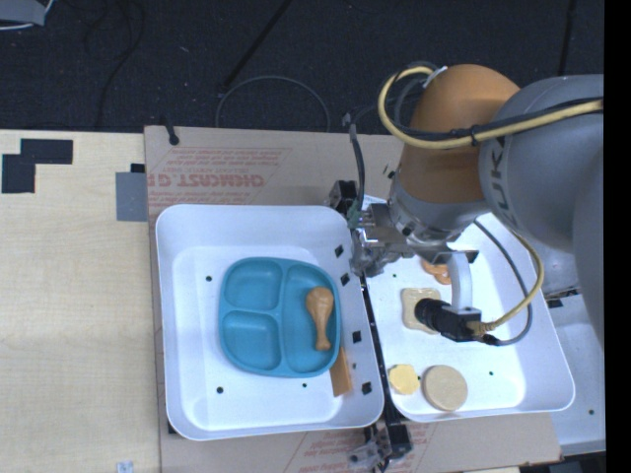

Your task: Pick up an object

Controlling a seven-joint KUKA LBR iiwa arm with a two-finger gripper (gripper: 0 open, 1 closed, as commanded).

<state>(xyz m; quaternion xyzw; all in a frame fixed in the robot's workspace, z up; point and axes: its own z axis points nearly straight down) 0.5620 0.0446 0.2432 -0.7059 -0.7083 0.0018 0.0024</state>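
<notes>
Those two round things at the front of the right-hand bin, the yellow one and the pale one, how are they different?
The yellow disc is smaller than the beige disc. The yellow disc is bright yellow; the beige disc is dull tan. The yellow disc lies nearer the left bin than the beige disc. Both are round and lie flat, close together in the right bin.

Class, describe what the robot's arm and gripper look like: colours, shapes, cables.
The arm is thick, rounded and grey, with a bulbous orange band above the wrist. A yellow cable loops around that band. The gripper below is small, metallic and dark grey.
</notes>
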